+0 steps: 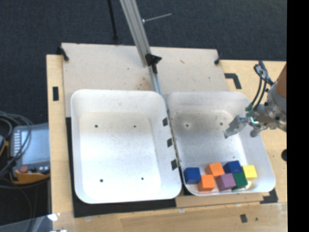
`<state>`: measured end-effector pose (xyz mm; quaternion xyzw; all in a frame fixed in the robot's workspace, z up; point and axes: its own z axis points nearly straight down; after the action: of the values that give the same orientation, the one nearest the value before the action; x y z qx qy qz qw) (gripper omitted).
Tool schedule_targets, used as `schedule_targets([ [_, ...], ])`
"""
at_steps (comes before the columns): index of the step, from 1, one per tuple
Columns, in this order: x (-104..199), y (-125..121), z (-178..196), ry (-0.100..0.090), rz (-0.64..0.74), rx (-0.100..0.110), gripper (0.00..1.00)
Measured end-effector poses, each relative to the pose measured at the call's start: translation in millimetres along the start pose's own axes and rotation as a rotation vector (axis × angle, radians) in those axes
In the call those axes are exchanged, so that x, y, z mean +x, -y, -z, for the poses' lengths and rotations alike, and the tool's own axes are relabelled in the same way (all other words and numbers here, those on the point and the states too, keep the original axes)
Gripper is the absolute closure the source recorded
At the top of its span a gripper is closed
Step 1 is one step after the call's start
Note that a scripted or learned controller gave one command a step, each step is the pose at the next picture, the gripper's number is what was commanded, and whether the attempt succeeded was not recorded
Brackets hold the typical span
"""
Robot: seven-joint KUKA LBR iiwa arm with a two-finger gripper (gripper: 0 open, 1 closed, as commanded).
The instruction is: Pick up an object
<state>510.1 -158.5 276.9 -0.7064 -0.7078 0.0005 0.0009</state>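
While your grey two-finger gripper [237,126] hovers with fingers apart and holding nothing above the right shallow white bin [203,111], small coloured wooden cubes [221,175] cluster together at that bin's near edge.

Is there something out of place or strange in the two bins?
Nothing is spilled or damaged. The coloured blocks all crowd against the near edge of the right bin, some touching, so picking one alone may be hard. The gripper hovers above that bin.
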Motion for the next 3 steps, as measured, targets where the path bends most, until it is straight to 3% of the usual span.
schedule_targets([
  [1, 0.0, -0.7, 2.2, 0.001, -0.001, -0.004, 0.00],
  [3, 10.0, -4.2, -119.2, 0.001, -0.005, 0.003, 0.00],
])
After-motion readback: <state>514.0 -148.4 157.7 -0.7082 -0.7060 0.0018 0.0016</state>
